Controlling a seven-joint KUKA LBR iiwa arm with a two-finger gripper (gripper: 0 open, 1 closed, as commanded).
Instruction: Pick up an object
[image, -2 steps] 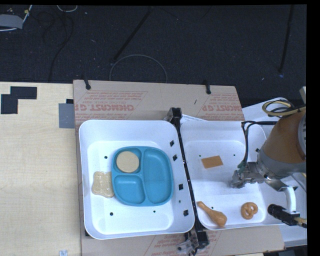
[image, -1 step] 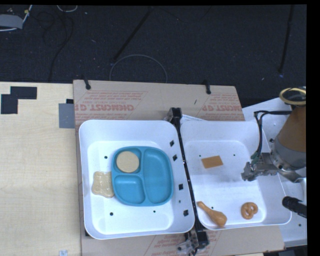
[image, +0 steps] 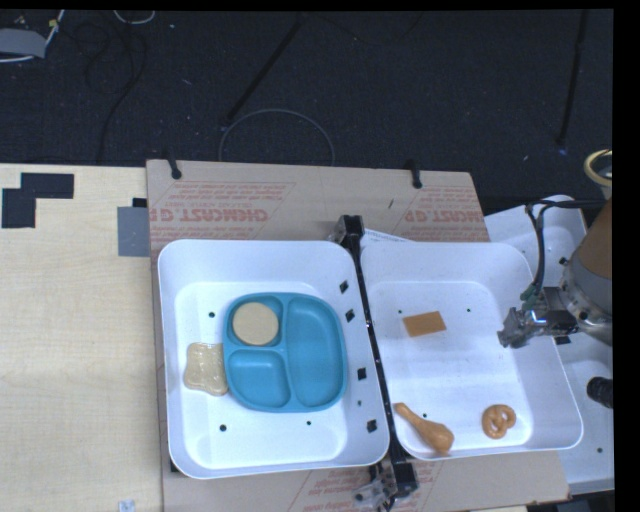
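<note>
Two shallow white bins sit side by side on a cardboard sheet (image: 300, 205) laid over the surface (image: 70, 350). The sheet carries red printed lettering, seen upside down and mirrored; it cannot be read reliably. More red print shows on the strip of cardboard below the bins, too small to read.

The left bin (image: 185, 290) holds a blue divided tray (image: 300, 360) with three compartments. A round tan disc (image: 255, 323) lies in the tray's upper-left compartment. A pale, lumpy piece (image: 206, 368) lies on the bin floor, touching the tray's left edge.

The right bin (image: 460, 265) holds three loose objects, well apart from each other: a flat orange-brown rectangle (image: 424, 323) near the upper middle, a tan drumstick-shaped piece (image: 425, 427) at the lower left, and a small orange pretzel-shaped piece (image: 498, 420) at the lower right.

The gripper (image: 517, 328) is at the right rim of the right bin, apart from all three objects. Nothing shows between the jaws; whether they stand apart or together cannot be told. A black cable (image: 537, 250) loops above the wrist.
</note>
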